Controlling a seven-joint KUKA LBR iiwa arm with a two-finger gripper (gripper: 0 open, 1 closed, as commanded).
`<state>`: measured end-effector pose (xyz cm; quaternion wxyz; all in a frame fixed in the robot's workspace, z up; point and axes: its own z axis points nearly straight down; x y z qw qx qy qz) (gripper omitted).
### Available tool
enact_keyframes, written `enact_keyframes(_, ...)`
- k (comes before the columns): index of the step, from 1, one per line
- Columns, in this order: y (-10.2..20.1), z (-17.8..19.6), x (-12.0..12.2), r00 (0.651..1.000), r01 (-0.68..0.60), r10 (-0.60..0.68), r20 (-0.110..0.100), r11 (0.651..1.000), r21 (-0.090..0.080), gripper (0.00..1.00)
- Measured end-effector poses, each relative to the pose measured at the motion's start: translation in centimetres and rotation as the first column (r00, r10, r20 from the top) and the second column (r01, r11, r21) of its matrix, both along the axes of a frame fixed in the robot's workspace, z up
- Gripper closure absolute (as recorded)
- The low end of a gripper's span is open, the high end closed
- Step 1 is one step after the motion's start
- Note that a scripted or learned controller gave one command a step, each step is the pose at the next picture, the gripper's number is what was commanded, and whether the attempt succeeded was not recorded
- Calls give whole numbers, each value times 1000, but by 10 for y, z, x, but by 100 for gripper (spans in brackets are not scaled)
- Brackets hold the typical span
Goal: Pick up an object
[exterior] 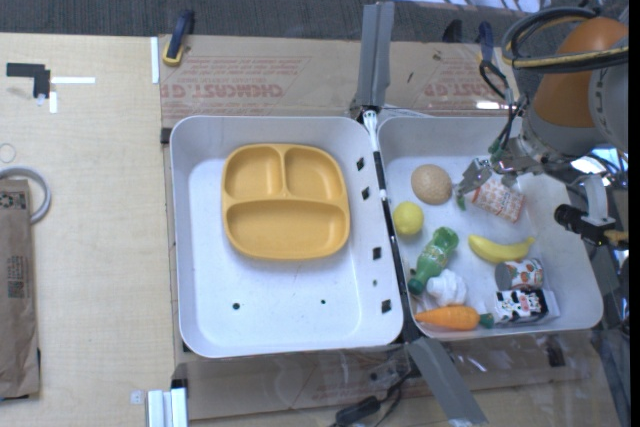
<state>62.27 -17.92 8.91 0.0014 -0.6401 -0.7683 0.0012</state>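
The likeliest target is the wrapped packet (497, 201), a pale pouch with reddish print and a crinkled, shiny look, lying tilted in the upper right part of the right bin (590, 265); the tool (487, 173) sits at its upper left corner, touching or very nearly so; whether the tool is released or clenched I cannot tell, since the wrist hardware blurs together there, and nothing is plainly grasped.

The risks, as I judge them: the packet's slack film may crumple or slide out on a lift; a pinch at a corner alone could let it swing and drop; the banana (500, 247) lies just below the packet and could be nudged; the brown round fruit (431, 184) sits close to the left of the tool and may roll if bumped.

Further out in the same bin: a lemon (407, 218) near the dividing wall; a green bottle (432, 257) lying slantwise below it; a small white lump (447, 288); a carrot (447, 318) along the lower edge; two small printed cartons (521, 291) at lower right.

The left bin (200, 245) holds a yellow divided plate (285, 201) in its upper half; both bins rest on the surface (80, 215).
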Motion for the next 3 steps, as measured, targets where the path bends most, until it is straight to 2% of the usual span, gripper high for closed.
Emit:
enact_keyframes(1, -31, 1, -27, 988, 156, -156, 1, 988, 8, 0)
enact_keyframes(2, -36, 8, -28, 987, 158, -158, -1, 987, 2, 100)
enact_keyframes(3, -15, 1, -53, 989, 148, -148, 1, 989, -1, 100)
